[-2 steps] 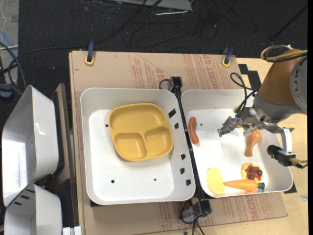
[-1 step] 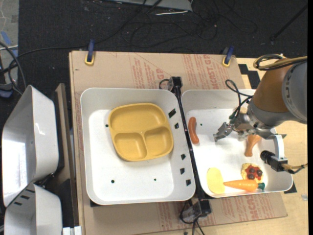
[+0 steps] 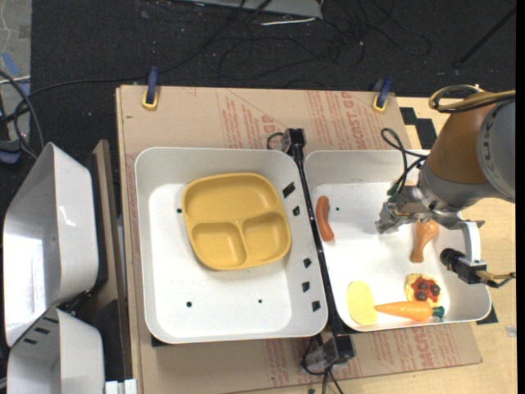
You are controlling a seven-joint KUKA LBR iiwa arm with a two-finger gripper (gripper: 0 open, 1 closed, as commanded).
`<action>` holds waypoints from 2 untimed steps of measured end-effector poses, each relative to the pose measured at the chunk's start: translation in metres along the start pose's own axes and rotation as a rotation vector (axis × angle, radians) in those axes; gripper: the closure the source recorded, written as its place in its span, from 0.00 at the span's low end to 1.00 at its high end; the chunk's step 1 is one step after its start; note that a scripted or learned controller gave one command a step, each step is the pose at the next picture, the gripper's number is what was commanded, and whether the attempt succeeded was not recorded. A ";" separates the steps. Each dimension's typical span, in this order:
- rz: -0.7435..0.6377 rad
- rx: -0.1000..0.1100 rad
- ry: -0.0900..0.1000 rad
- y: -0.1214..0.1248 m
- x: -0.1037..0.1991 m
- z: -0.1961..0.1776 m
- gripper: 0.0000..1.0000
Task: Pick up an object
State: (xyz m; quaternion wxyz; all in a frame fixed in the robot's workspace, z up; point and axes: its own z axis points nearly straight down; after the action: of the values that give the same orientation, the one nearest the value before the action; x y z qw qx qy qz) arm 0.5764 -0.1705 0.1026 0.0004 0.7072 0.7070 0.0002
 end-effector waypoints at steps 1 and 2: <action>0.002 -0.004 -0.002 0.001 -0.009 -0.059 1.00; 0.001 -0.005 -0.002 0.000 -0.019 -0.116 1.00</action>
State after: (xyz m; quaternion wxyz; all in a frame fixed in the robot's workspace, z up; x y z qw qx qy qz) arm 0.5760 -0.1895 0.2183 0.0032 0.7076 0.7066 0.0012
